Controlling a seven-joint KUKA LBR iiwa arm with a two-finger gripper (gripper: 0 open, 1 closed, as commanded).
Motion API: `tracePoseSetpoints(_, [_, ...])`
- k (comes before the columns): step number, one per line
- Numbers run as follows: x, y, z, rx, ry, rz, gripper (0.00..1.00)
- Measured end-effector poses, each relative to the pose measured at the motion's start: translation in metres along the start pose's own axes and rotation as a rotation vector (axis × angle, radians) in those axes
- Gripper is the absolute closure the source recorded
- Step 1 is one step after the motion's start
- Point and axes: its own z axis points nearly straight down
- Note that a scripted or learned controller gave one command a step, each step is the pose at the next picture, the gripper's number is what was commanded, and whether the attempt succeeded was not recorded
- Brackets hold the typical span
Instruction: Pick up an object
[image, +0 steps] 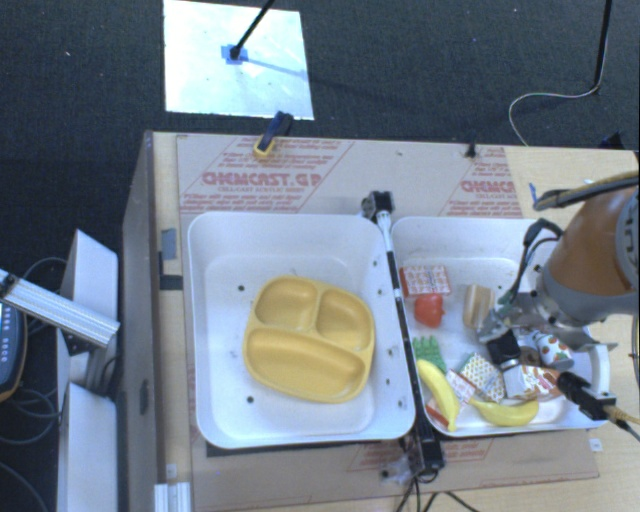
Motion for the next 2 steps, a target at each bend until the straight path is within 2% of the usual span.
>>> tracePoseSetpoints(1, [0.050, 0.015, -0.112, 0.000, 0.000, -0.002, 1.00])
tracePoseSetpoints(2, [0.138, 0.012, -0.137, 0.002, 0.002, -0.002, 1.00])
